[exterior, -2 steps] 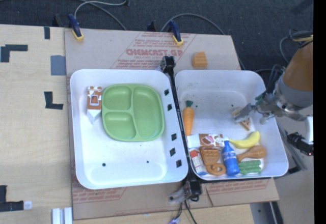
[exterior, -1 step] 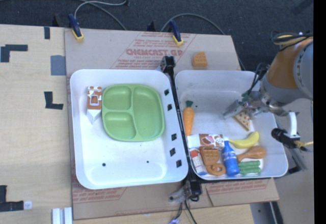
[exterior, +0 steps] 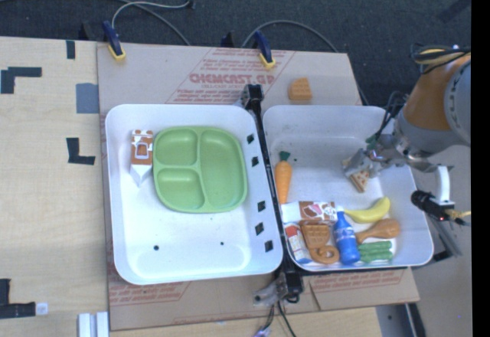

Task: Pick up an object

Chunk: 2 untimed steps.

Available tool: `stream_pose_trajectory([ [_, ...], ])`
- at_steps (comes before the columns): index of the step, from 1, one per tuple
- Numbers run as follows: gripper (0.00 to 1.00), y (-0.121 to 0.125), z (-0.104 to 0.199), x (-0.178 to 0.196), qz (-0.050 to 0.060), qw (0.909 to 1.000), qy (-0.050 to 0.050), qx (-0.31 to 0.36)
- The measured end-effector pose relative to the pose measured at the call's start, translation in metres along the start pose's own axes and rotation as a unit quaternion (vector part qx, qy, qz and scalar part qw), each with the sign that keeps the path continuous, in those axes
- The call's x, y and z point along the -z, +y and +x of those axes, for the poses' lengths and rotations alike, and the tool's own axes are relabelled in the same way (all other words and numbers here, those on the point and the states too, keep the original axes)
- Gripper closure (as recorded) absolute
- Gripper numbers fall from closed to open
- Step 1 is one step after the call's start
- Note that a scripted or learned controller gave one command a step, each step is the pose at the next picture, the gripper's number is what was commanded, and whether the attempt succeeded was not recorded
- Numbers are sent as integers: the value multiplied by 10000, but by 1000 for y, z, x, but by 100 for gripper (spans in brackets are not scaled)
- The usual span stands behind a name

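Camera view is showing the gripper point(exterior: 360, 167) hanging low in the right bin point(exterior: 321, 117), pinching a small tan object point(exterior: 357, 181) between its fingers. The grasp is looking done; lifting clear is remaining.

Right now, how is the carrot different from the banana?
The carrot is orange with a green top; the banana is yellow. The carrot is straight and points up and down the picture; the banana is curved and lies crosswise. The carrot lies alone by the right bin's left wall; the banana sits among the pile of toys at the bin's near end. Both are toy foods in the same bin.
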State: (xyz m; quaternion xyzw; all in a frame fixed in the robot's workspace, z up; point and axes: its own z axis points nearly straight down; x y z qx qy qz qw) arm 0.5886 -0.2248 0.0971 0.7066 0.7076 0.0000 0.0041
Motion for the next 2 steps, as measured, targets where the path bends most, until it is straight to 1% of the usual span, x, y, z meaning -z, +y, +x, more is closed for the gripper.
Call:
stream_pose_trajectory([
  [1, 100, 29, 57, 62, 26, 10000, 28, 4],
  [2, 100, 49, 109, 104, 27, 10000, 29, 6],
])
